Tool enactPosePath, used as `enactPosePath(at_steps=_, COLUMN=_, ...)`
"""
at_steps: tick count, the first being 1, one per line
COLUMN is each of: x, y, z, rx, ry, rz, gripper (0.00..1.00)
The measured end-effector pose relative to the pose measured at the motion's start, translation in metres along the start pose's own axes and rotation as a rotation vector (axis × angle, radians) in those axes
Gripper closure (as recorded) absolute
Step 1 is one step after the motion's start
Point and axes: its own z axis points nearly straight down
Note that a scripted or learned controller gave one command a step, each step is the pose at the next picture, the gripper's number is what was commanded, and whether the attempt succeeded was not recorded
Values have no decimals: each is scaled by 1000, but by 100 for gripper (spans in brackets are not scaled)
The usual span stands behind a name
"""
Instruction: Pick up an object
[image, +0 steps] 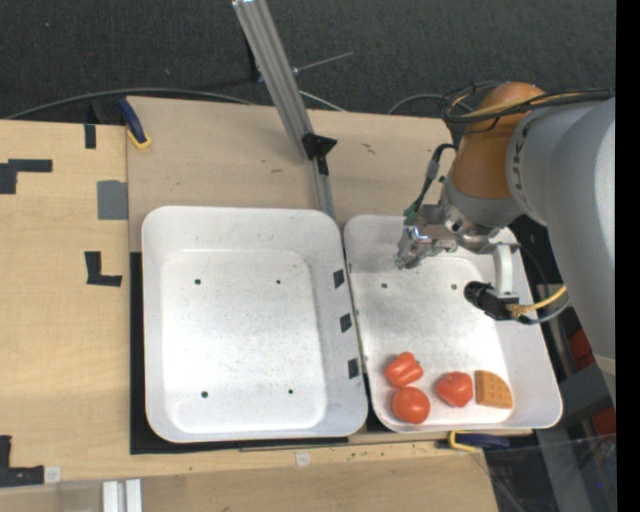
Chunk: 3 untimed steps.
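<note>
White plastic, two shallow bins side by side on the pale wooden bench (230, 150). We see the left bin (160, 330) with a bare speckled floor and a few small dark dots. We see the right bin (520, 350) carrying all the objects, bunched along its near edge: a red pepper-like piece (403, 369), a round red tomato-like piece (410, 405) just below it and touching or nearly so, another red piece (454, 388) to the right, and a tan waffle-like block (492, 389) right against that one.

Grey arm (560, 170) with the orange band (490, 145) comes in from the right, over the far end of the right bin. We mark the pincer (410, 250) pointing down near the bin's far left corner, well apart from the objects at the near edge. Nothing shows between its tips; how wide it stands we cannot tell, too small and blurred.

A black cable fitting (485, 296) with a yellow lead hangs over the bin's right side. A slanted metal pole (285, 85) crosses the bench behind the bins. Black tape marks (95, 268) sit on the bench at left.
</note>
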Motion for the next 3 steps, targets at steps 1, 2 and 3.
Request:
enactPosePath(at_steps=1, x=4, y=11, z=-51, rx=-2, ry=0, rz=-1, gripper=100)
enactPosePath(at_steps=2, x=4, y=12, z=-104, rx=-2, ry=0, rz=-1, gripper=100)
enactPosePath(at_steps=3, x=61, y=4, z=-111, rx=4, ry=2, rz=-5, gripper=100)
